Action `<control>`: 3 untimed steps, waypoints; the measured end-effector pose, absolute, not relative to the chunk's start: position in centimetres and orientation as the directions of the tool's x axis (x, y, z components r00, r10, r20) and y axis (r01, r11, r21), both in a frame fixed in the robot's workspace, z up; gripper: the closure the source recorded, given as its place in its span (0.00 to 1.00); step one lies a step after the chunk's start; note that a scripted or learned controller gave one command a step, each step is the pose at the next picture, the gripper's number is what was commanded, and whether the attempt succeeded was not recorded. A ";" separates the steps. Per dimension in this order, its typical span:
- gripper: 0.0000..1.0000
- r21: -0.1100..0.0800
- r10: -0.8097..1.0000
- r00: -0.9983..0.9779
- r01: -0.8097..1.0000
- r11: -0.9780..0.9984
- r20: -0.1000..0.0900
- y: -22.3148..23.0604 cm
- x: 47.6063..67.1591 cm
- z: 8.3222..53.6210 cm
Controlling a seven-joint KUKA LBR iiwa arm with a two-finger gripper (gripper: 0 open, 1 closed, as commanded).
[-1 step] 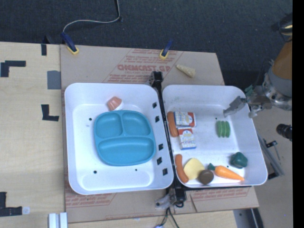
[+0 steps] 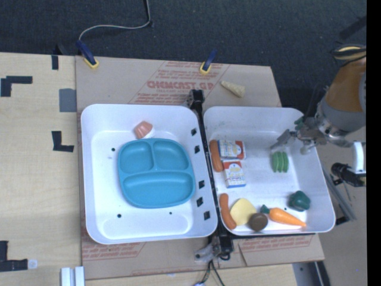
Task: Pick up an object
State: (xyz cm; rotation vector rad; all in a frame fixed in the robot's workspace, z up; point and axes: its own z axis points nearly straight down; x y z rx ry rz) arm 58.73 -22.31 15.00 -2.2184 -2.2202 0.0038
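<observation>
The grey two-finger gripper (image 2: 290, 140) is hanging over the right shallow white bin (image 2: 309, 121) with its fingers spread open, gripping nothing; a small ridged green plastic vegetable (image 2: 279, 161) is lying on the bin floor just below it; an orange plastic carrot (image 2: 284, 217) is resting near the front wall; a blue divided plastic plate (image 2: 157, 173) is sitting in the left white bin (image 2: 95, 159).
</observation>
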 end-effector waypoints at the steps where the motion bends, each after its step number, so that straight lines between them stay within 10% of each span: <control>1: 0.00 0.002 1.000 0.000 1.000 0.000 -0.002 -20.0 56.9 8.7; 3: 0.00 0.003 1.000 -0.002 1.000 0.002 -0.002 -9.7 64.1 8.6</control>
